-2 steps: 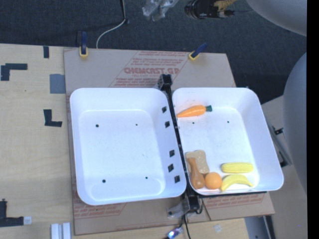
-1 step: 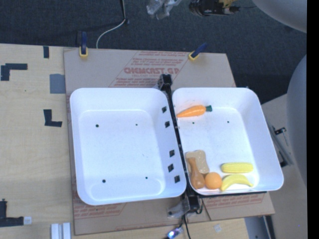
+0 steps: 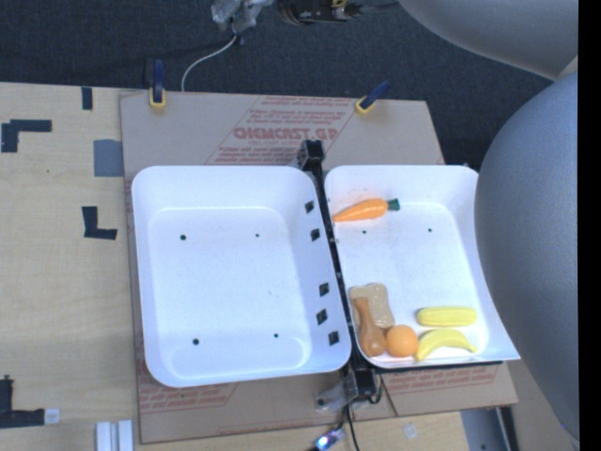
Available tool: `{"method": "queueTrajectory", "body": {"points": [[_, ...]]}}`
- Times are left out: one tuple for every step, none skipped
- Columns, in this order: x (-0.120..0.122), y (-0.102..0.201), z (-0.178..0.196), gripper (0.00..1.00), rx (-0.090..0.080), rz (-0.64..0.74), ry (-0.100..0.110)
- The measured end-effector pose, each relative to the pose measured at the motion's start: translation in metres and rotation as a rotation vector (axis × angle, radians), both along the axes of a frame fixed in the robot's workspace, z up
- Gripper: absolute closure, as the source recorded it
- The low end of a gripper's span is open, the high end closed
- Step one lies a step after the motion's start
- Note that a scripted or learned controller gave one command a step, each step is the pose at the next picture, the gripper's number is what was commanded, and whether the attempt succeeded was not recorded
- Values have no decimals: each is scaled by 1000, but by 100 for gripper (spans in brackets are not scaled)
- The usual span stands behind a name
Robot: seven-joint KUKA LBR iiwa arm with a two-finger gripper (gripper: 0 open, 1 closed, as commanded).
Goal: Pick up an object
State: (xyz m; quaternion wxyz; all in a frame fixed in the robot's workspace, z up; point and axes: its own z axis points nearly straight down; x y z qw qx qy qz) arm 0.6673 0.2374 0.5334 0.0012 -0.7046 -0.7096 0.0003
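Observation:
The right bin [image 3: 441, 181] holds several toy foods. An orange carrot [image 3: 361, 210] with a green tip lies near its far left corner. At the near edge sit a tan bread-like piece [image 3: 375, 304], a brown sausage-like piece [image 3: 366, 334], a small orange ball [image 3: 402, 341], a yellow corn cob [image 3: 446, 317] and a banana [image 3: 445, 344]. My gripper [image 3: 239, 3] is high up at the top of the view, beyond the bench's far edge and far from both bins, with nothing seen in it.
The left bin [image 3: 155, 252] stands beside the right one on a cardboard sheet [image 3: 282, 134] held by two clamps. The arm's large grey body [image 3: 540, 205] overhangs the right side of the view. A white cable [image 3: 202, 59] trails below the gripper.

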Motion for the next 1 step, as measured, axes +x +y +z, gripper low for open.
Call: {"method": "queueTrajectory", "body": {"points": [[1,-3,11,100,-3,-3,-2]]}}
